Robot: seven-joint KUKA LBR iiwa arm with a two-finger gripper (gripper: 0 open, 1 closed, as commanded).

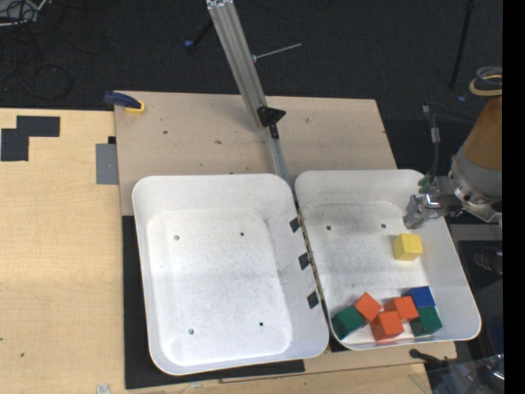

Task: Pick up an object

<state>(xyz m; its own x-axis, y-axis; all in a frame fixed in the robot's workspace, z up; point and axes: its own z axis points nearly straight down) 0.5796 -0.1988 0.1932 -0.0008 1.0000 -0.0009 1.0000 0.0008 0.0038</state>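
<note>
The gripper (417,212), its opening impossible to judge, hangs just above the yellow block (408,246): best descend squarely over it

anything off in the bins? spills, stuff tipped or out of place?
Nothing stands out. All blocks sit inside the right bin: a yellow block alone near the gripper, the rest clustered at the near edge, orange blocks, green ones, one blue. Nothing spilled over a rim.
</note>
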